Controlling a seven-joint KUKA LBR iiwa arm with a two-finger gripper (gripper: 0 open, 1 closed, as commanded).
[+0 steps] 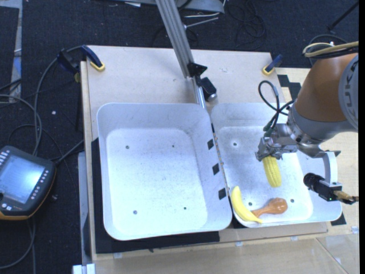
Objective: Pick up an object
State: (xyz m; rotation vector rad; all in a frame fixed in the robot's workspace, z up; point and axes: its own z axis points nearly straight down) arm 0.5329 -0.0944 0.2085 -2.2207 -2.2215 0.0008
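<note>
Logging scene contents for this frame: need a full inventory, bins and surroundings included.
corn cob: 1, yellow, right bin, upper end right under the gripper
banana: 1, yellow, right bin, front left corner
drumstick-shaped toy: 1, orange-brown, right bin, front, beside the banana
bins: 2, white, side by side on the bench
clamps: 2 seen, blue and yellow, bench's back corners
pendant: 1, grey and orange, floor, left
arm: 1, grey with orange band, from the right
gripper: 1, above the corn's top

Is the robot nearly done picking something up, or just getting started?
It is partway. The gripper has reached the right bin and sits at the top end of the corn cob. Whether it grips the cob is unclear. The banana and wooden spoon lie untouched. Lifting is left.
</note>
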